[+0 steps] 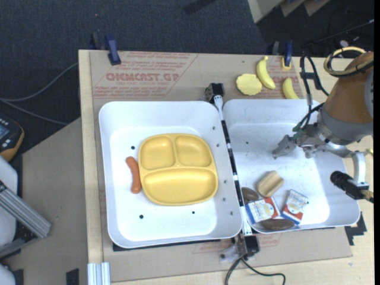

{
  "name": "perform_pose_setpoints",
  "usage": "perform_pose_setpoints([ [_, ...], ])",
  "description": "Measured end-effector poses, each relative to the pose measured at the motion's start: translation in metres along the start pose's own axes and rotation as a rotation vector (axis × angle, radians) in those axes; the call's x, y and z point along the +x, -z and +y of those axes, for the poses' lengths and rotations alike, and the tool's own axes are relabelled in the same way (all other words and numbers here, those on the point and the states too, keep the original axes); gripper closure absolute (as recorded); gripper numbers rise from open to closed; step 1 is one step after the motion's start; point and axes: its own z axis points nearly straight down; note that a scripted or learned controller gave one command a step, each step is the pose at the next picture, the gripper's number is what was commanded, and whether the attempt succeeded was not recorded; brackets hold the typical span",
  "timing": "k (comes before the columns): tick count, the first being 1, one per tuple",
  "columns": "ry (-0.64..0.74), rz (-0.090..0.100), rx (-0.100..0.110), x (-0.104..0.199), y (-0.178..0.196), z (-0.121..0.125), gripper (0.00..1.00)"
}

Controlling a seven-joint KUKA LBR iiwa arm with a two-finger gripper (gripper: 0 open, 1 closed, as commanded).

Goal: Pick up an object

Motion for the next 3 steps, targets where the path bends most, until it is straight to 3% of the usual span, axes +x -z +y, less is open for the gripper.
perform_pose_setpoints([
  [1,0.003,0.009,0.016,0.046,-0.045,-0.046,0.0],
  [2,0.002,0.005,0.006,0.043,-0.032,-0.042,1.0],
  [3,0.001,0.005,0.006,0.043,-0.033,-0.042,0.0],
])
